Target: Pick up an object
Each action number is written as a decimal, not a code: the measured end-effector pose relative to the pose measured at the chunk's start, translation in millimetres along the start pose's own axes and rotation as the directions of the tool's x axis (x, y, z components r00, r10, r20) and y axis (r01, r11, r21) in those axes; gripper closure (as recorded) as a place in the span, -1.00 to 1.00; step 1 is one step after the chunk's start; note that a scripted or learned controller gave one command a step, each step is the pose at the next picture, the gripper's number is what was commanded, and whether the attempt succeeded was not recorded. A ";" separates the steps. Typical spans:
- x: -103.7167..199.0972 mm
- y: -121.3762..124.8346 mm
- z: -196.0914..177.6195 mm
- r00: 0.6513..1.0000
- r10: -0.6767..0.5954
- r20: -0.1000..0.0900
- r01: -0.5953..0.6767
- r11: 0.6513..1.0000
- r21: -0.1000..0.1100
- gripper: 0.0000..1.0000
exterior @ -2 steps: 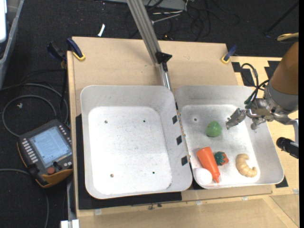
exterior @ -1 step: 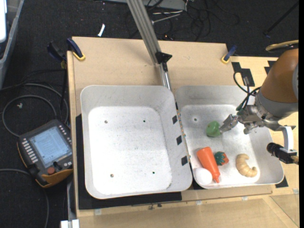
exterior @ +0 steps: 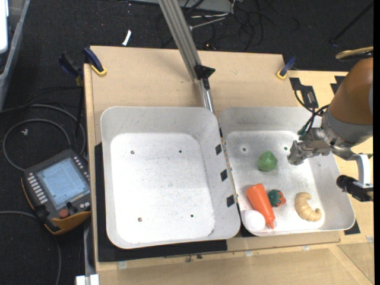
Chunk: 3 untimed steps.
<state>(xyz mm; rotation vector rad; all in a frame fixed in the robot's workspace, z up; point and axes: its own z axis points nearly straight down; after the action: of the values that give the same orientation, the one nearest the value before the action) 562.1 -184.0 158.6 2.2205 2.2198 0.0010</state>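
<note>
While the wooden worktop (exterior: 249, 82) spreads widest under everything, it carries two shallow white bins side by side: the left bin (exterior: 157, 174) and the right bin (exterior: 285, 177), which holds all the loose things. Next in size comes the grey arm (exterior: 350, 108), reaching in from the right with its orange band above the wrist. Its hand (exterior: 295, 154) hangs low over the upper right part of the right bin, just beside a green round object (exterior: 268, 161) but apart from it; from this slant I cannot tell whether the hand is spread or closed, and nothing shows in its grip. Lower in that bin lie an orange carrot (exterior: 260, 202) touching a white egg-like ball (exterior: 255, 221), a beige croissant shape (exterior: 308, 207) near the right wall, and a small red and green piece (exterior: 276, 198) just beside the carrot. Judged from this, no object is lifted yet; the approach looks under way, and the grasp and lift remain to be done.
</note>
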 end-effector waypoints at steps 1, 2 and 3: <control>-2.2 -0.9 -42.9 1.000 -0.002 0.001 0.002 1.000 -0.003 1.00; -2.3 0.3 -67.5 1.000 -0.003 0.001 0.003 1.000 -0.003 1.00; 44.2 -3.9 -64.9 1.000 -0.007 -0.003 0.008 1.000 0.003 1.00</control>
<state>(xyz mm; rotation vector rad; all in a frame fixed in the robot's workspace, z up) 558.1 -139.8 223.5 2.2148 2.2307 0.0008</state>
